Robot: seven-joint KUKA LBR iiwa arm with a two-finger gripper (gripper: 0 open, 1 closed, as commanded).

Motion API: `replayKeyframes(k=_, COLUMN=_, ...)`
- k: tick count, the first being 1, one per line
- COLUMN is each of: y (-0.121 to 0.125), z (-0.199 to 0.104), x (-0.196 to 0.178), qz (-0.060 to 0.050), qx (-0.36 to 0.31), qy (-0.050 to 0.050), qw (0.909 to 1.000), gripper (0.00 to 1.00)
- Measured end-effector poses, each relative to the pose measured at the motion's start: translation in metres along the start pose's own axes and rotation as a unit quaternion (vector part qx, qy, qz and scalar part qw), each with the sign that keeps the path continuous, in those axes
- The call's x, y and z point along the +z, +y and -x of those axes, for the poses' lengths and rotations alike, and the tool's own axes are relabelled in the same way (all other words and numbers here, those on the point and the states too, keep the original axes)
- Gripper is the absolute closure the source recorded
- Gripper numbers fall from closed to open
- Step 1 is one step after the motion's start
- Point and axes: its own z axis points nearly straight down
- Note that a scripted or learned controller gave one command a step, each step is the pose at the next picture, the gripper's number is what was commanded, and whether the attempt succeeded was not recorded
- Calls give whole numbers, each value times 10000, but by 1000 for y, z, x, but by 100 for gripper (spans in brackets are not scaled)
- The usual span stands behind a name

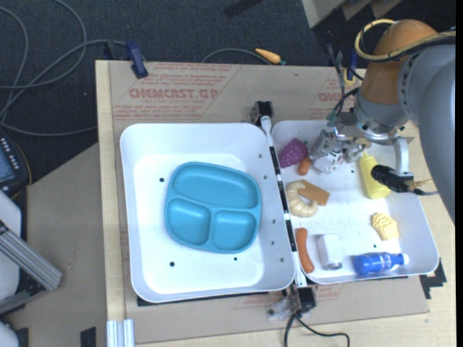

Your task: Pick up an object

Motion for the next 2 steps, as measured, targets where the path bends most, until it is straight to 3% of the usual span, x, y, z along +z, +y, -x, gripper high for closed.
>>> replayKeyframes(k=1, y=-72, z=21, x=-62, qz=228, qx=-42, qy=34, qw=9997, gripper=100)
replayKeyframes(k=2, y=-59, z=-55, x=-78, qz=254, qx=-100, qy=31, qw=9996, gripper=100)
